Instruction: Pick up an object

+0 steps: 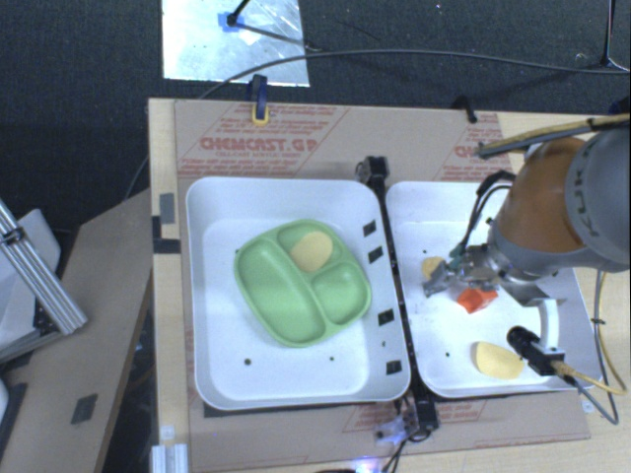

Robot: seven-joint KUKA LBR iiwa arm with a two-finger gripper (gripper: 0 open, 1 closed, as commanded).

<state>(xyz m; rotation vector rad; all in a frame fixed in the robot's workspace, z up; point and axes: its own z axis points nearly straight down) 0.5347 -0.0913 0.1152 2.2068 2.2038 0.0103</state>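
The two white bins come first. The left bin (222, 225) holds a green divided plate (286, 308), and the right bin (434, 210) holds the loose things. The arm (552, 215) reaches into the right bin from the right, bent low over the floor of the bin.

The plate carries a pale yellow round (313, 251) in its upper compartment. Near the front edge of the right bin lies a yellow lump (496, 361), well apart from the working end of the arm. An orange piece (477, 301) sits just beside the gripper (441, 284), on its right. A small yellow bit (432, 264) lies just above the gripper, close to the wall between the bins.

The gripper is down near the bin floor between these last two things. I cannot tell whether it is clenched or released, and nothing can be seen in its grasp.

The orange piece looks the likeliest thing to pick. It seems a small, light, stiff toy block with flat faces, probably smooth plastic and so rather slippery. It is best taken across two opposite flat sides, squarely and low, so that it does not squirt out. The yellow bit looks rounded and may roll away toward the wall
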